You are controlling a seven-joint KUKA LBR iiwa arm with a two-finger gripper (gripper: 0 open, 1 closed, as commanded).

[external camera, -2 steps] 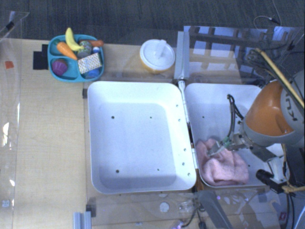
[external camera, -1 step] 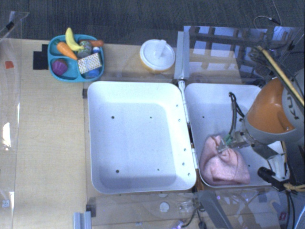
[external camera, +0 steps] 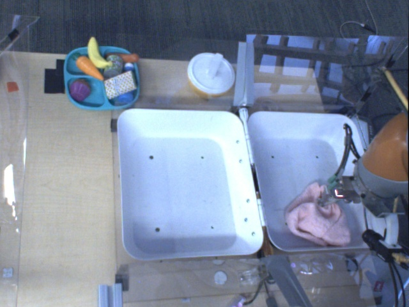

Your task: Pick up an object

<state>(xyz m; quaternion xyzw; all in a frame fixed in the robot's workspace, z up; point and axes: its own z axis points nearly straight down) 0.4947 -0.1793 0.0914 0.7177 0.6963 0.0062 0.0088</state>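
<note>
No legible text, labels, brands, numbers or signs anywhere.

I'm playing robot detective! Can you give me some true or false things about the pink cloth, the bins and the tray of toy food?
1. The pink cloth lies in the right bin. True.
2. The gripper is over the left bin. False: it is at the cloth in the right bin.
3. The blue tray holds a banana. True.
4. The tray sits inside a bin. False: it rests on the bench, beyond the left bin.
</note>
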